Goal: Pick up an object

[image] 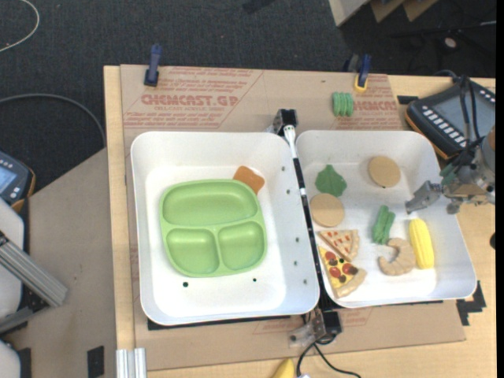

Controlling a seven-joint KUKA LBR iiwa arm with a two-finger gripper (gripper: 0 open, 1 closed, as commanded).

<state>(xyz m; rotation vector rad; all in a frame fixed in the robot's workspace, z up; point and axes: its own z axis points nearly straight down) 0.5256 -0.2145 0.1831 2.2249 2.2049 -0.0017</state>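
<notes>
Nearest the camera, in the right bin (453, 286), lay two pizza slices, one (345, 276) at the front wall and the other (339, 244) just behind it, touching. Beside them to the right sat a tan pretzel piece (396, 259), with the corn (421, 242) just beside it, lengthwise front to back. A green bean (383, 224) lay behind the pretzel piece, and a tan cookie (327, 209) sat near the divider. In the left bin (146, 211), the green tray (213, 227) filled the middle, three compartments facing up. My pincer (419, 199) hung over the right side of the right bin, just behind the corn and right of the bean; I could see nothing held in it, and whether it was wide or narrow I could not tell. Farther back lay a green leaf (331, 181) and a second tan disc (384, 172), and in the left bin an orange piece (249, 178) touched the tray's far corner. Beyond the bins, a green block (342, 104) rested on the cardboard (197, 101), with two blue clamps (153, 64) at its far edge.
</notes>
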